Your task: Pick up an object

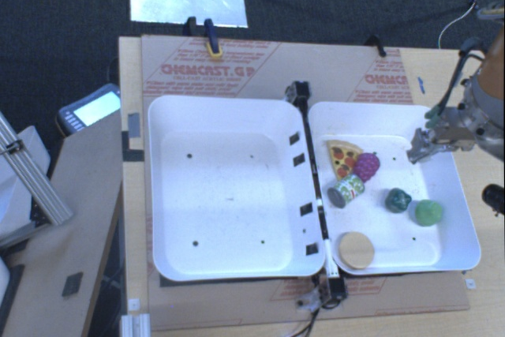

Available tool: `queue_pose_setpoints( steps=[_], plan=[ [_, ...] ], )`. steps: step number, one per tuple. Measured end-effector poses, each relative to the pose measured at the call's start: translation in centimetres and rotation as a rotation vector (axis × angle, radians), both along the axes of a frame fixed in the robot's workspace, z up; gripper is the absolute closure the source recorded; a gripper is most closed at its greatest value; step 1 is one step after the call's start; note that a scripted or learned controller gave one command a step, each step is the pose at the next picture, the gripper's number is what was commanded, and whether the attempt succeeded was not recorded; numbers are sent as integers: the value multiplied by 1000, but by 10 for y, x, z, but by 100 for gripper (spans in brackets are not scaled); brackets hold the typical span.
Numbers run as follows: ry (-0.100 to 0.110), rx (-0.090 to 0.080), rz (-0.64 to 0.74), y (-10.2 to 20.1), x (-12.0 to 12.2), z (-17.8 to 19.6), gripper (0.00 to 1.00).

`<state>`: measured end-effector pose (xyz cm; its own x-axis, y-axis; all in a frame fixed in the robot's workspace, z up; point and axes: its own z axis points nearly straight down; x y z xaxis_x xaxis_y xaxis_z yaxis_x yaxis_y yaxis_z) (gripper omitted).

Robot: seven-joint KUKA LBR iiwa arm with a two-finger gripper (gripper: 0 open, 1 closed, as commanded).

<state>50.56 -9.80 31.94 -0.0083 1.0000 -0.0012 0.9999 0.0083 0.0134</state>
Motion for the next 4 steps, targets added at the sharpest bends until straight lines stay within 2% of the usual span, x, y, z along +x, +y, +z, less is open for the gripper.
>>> queue_pose_setpoints(
  steps=[1,2,3,4],
  plan=[
    [12,-4,-18,-116,-21,-20,100],
    [1,1,5,-24,-3,65,100],
    [-4,3,6,69,-5,179,100],
    [21,2,1,122,2,67,100]
  ],
)
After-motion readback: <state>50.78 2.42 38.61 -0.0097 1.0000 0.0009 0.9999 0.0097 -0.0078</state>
